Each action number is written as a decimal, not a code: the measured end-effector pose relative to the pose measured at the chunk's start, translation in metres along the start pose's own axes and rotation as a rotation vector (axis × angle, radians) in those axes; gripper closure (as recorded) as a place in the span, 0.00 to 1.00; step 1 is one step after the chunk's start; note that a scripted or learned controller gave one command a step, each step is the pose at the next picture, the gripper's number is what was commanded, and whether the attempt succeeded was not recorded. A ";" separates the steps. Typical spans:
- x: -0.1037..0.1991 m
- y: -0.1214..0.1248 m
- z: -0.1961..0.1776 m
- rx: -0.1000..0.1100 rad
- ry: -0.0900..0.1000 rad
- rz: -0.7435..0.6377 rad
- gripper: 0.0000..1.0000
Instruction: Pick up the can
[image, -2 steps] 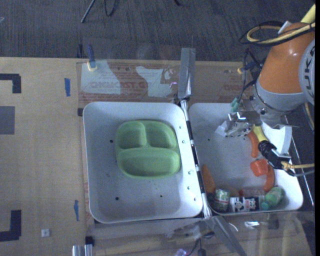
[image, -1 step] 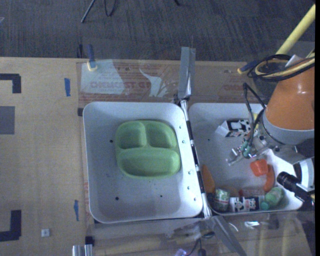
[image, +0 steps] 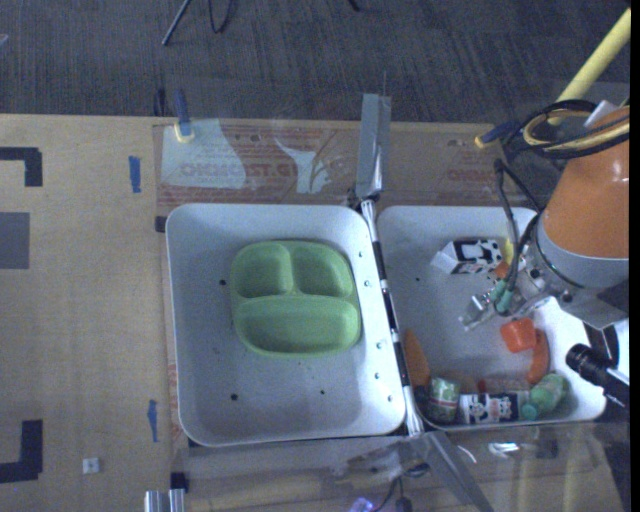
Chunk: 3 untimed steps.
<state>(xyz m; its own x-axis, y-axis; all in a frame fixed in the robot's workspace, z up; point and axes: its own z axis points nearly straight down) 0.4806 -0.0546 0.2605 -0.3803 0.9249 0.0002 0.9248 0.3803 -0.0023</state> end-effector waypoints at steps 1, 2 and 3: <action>-0.031 0.073 -0.145 -0.002 -0.002 0.036 1.00; -0.031 0.086 0.038 0.001 0.001 -0.161 1.00; -0.021 0.116 -0.173 -0.002 -0.002 -0.263 1.00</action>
<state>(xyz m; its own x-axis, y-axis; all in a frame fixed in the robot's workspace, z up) 0.5959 -0.0295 0.4336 -0.6080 0.7939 -0.0010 0.7939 0.6080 -0.0003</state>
